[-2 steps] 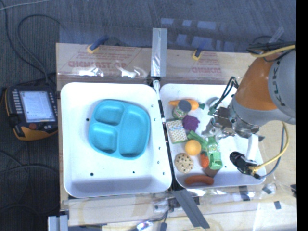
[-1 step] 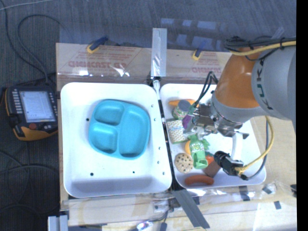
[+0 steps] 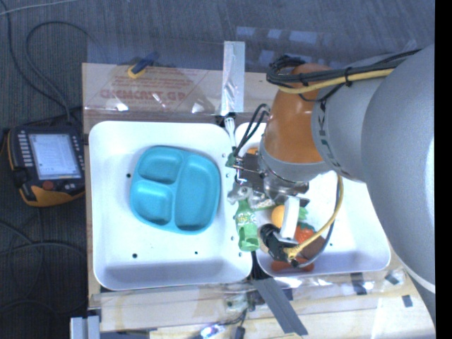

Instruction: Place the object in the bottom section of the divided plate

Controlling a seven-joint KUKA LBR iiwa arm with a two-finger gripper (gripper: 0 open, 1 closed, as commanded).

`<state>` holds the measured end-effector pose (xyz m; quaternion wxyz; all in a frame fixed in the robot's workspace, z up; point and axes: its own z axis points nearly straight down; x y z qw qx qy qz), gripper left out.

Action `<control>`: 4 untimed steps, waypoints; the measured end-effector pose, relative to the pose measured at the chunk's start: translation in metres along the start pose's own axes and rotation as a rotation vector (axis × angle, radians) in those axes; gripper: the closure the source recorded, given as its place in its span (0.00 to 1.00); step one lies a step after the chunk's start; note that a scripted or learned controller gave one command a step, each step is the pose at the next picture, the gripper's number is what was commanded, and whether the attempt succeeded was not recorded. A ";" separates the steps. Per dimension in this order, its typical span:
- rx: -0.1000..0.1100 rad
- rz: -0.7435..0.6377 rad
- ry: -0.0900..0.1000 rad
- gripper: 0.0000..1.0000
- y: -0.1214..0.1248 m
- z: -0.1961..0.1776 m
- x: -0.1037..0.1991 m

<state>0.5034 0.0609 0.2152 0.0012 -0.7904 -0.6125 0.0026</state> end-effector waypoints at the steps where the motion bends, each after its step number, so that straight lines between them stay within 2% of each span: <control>1: 0.001 0.119 -0.002 1.00 0.048 0.051 0.073; 2: -0.001 0.120 -0.003 0.00 0.048 0.051 0.073; 3: 0.004 0.118 -0.007 1.00 0.047 0.043 0.073; 4: 0.003 0.118 -0.007 0.00 0.048 0.043 0.073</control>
